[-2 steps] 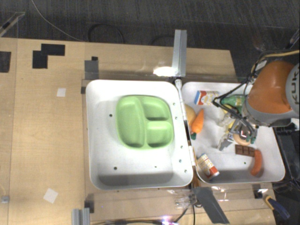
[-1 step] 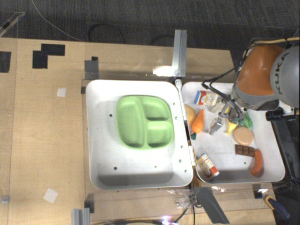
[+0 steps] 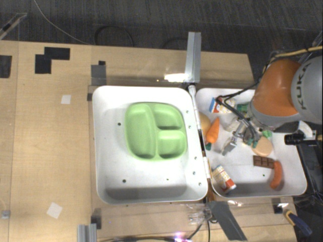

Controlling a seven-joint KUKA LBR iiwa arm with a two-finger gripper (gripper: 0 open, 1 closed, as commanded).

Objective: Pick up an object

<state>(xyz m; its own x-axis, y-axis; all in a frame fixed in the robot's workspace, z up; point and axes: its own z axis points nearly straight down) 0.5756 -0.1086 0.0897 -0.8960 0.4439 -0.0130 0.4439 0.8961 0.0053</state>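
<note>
My gripper hangs low over the middle of the right bin, with the grey arm and its orange band above it to the right. An orange carrot lies just left of the gripper. A tan round piece lies just right of it. A small can rests near the bin's front left corner. A brown chocolate bar and a reddish sausage lie at the front right. Nothing is visibly held in the gripper.
The left bin holds a green divided plate. A white and blue item and a green item sit at the back of the right bin, partly under the arm. A metal post stands behind the bins.
</note>
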